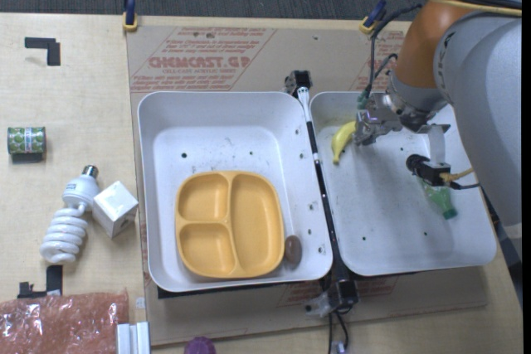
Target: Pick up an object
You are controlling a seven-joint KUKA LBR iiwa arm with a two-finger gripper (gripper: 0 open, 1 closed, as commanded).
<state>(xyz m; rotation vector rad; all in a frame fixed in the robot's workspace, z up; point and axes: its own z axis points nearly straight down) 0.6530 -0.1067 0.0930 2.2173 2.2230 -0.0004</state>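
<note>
The pincer [366, 128] hangs low in the right bin [390, 253], toward its 10 o'clock corner. The banana [340, 142] lies just beside it, at the pincer's 8 o'clock, close to the wall that this bin shares with the left bin [216, 137]. From this slanted look I cannot tell whether the pincer is wide or narrow, and nothing is visible inside it, so I judge that the banana is not yet taken. The main risk, in my opinion, is the offset: the pincer seems to stand beside the fruit and not over it, so a closing here may catch only the banana's upper end, or nothing. The banana is curved and smooth, so a grip on one end could let it turn or slip out during the lift. A push from the side could also press it against the wall, where there is little room to come around it. The green object [440, 201] at the bin's 3 o'clock lies well apart, and so does the yellow plate [231, 224] in the left bin, so these should not disturb
</note>
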